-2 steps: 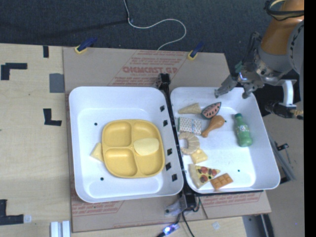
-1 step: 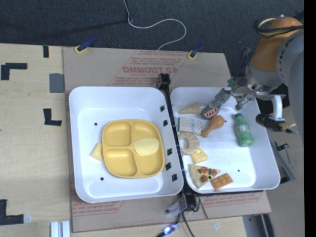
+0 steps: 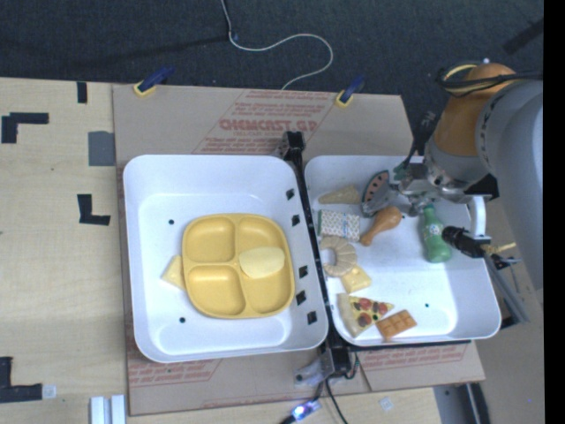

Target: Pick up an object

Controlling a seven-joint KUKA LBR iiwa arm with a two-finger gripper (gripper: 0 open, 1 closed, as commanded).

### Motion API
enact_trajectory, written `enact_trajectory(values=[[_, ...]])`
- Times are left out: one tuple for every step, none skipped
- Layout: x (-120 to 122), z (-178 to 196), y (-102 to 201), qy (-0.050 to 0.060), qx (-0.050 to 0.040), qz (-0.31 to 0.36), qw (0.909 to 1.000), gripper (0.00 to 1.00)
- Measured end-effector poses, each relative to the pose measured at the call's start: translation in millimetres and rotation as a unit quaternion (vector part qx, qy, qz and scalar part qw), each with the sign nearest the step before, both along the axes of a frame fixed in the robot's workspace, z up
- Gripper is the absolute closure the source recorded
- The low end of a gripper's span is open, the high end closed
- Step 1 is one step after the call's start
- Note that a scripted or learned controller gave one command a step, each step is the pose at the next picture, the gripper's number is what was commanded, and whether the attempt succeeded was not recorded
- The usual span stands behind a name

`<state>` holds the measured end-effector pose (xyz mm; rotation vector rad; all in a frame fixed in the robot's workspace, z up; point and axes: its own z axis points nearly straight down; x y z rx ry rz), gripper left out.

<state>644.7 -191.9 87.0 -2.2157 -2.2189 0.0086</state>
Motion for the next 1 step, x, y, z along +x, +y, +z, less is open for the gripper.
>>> enact_trajectory(values=[[0.2, -2.5, 0.9, -0.003, -0.0010, 0.000, 1.0000, 0.00]])
